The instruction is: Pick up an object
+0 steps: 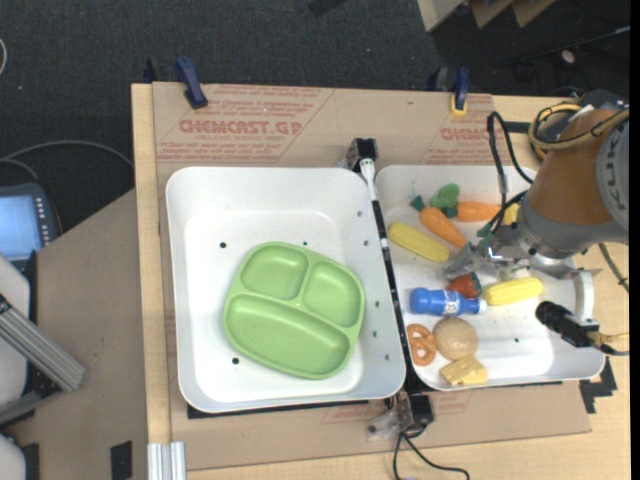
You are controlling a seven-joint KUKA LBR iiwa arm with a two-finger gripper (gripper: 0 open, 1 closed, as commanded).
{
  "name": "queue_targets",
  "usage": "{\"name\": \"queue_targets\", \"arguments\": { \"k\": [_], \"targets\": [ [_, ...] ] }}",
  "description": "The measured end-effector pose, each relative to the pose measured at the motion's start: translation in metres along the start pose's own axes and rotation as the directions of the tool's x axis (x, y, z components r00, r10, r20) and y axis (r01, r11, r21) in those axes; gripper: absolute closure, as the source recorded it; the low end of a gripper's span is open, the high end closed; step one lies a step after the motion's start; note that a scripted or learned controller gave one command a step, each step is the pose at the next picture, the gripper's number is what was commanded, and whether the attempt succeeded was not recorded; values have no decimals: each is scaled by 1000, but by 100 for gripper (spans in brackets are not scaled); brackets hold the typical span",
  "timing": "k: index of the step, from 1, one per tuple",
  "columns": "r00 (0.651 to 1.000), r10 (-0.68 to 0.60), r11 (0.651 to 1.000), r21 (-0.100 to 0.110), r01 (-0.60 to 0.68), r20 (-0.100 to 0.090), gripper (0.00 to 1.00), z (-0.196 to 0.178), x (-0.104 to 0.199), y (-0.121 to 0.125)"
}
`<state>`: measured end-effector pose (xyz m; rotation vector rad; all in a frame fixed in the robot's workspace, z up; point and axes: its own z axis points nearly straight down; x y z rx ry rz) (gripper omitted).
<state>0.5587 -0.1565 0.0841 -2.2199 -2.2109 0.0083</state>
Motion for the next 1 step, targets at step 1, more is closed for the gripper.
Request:
{"name": "queue_targets", "arguments": {
  "k": [1],
  "targets": [
    [1000, -7, 1000, -5, 7, -1, 0, 0, 49, -17]
  ]
}}
